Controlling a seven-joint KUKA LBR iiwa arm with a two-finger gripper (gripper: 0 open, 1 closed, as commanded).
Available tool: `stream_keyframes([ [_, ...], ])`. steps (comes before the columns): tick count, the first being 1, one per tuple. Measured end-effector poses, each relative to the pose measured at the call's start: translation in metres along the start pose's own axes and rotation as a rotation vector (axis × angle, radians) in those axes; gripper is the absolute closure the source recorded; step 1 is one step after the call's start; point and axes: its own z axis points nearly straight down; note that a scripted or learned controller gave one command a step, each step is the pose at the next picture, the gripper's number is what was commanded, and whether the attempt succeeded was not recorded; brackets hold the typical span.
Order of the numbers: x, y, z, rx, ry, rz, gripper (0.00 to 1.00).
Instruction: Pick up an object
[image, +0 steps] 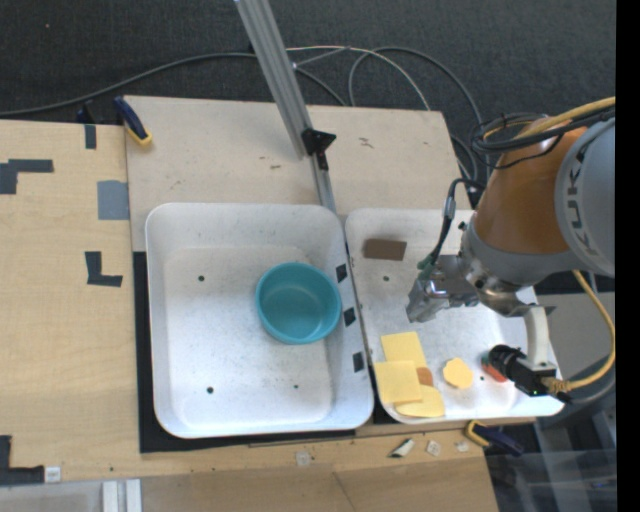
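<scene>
Likeliest pick, as I read it: the yellow slabs (400, 378). They're flat, pale-yellow squares, approx. three, overlapping in a loose pile at the near-left corner of the right bin (385, 290). They look thin & lie flat on the bin floor, so prob. little to grip from the side. At the pile's right edge sits a small brown chip (426, 376); just beside that is a round yellow disc (458, 374), also low & flat. Further up the same bin, near its far wall, a brown block (384, 248) lies alone, well apart from the rest.

Gripper (428, 298) hangs over the middle of the right bin, between brown block & slabs, w/ no object visibly held. Open or closed: can't tell from this angle. Arm (520, 215) reaches in from the right, over the bin's right half.

Step in hand, prob.: approach/positioning, no grasp yet. Next move calls for a shift toward the near side to sit over the pile, then a straight descent. W/ pieces this flat, the grip must catch an edge or the top slab may just slide.

Left bin (200, 340) holds one teal bowl (297, 302), upright, roughly centre, well apart from the gripper.
</scene>
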Motion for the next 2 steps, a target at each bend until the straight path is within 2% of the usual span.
stream_keyframes([
  [2, 0.1, -0.009, 0.014, 0.002, -0.001, -0.001, 1.0],
])
